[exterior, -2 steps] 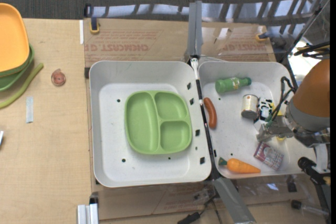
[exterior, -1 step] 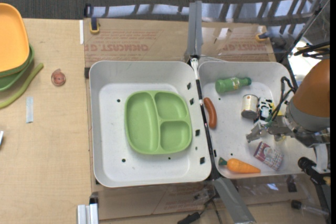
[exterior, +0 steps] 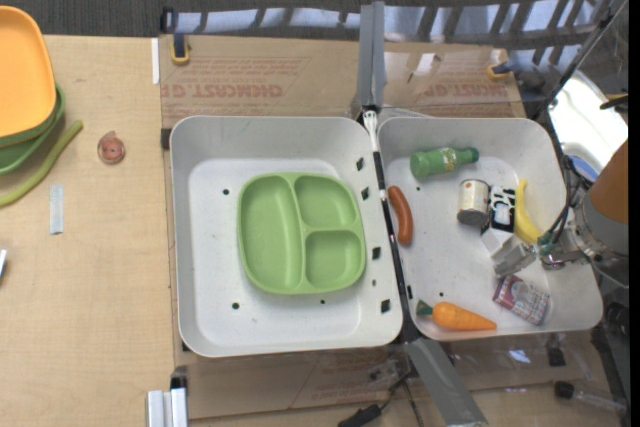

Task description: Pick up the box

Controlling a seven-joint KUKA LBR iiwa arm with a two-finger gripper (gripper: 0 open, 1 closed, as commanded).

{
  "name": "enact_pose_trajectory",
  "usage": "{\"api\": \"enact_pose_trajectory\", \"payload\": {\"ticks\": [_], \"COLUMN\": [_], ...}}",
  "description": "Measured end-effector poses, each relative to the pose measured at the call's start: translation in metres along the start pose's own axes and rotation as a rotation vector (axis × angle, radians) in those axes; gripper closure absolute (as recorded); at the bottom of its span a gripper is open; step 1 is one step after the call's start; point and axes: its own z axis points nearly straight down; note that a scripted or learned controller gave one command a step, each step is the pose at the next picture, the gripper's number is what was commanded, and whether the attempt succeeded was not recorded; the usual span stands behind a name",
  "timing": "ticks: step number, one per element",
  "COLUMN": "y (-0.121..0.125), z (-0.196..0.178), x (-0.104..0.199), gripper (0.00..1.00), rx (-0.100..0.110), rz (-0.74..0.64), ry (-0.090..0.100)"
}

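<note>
The small printed box (exterior: pixel 521 299), lower right of frame, looked light, thin-walled and crushable; grasp across its short sides. The tool (exterior: pixel 517 256) hovered just above; spread undeterminable.

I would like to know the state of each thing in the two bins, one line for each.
green divided plate: flat, upright, in left bin
green bottle: lying on its side
can: standing upright
sausage: lying by the divider
carrot: lying at the near edge
box: lying flat, not held
</note>
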Motion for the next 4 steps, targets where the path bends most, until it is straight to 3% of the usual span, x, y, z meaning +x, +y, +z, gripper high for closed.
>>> {"api": "enact_pose_trajectory", "payload": {"ticks": [1, 4], "y": [-0.002, -0.002], "z": [-0.038, -0.050], "x": [-0.004, -0.006], "gripper": [0.00, 0.00], "rx": [-0.001, 0.000], "rz": [0.021, 0.061], "ry": [-0.009, -0.009]}}
